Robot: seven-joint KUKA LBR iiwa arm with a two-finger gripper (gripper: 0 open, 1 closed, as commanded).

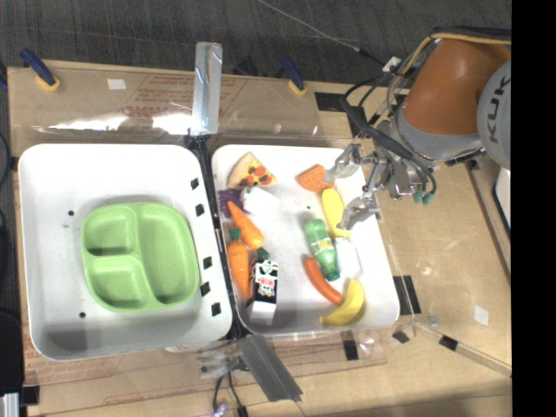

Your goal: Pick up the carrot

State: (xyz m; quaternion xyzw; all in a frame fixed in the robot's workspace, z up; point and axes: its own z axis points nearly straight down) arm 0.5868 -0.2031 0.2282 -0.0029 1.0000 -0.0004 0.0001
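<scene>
Two orange carrots lie at the left side of the right bin point(375, 259): one carrot point(246, 227) slants beside a purple item point(229, 201), and a second carrot point(239, 268) lies lengthwise below it. My gripper point(354, 184) hangs over the bin's upper right corner, well to the right of both carrots. It is open, with nothing between its fingers. One fingertip point(347, 157) is near an orange wedge point(310, 178), the other point(362, 209) is beside a yellow banana point(332, 208).
The right bin also holds a pizza slice point(251, 171), a green bottle point(321, 243), a red-orange pepper-like piece point(323, 282), a second banana point(348, 303) and a small milk carton point(265, 282). A green divided plate point(139, 255) sits in the left bin point(43, 189).
</scene>
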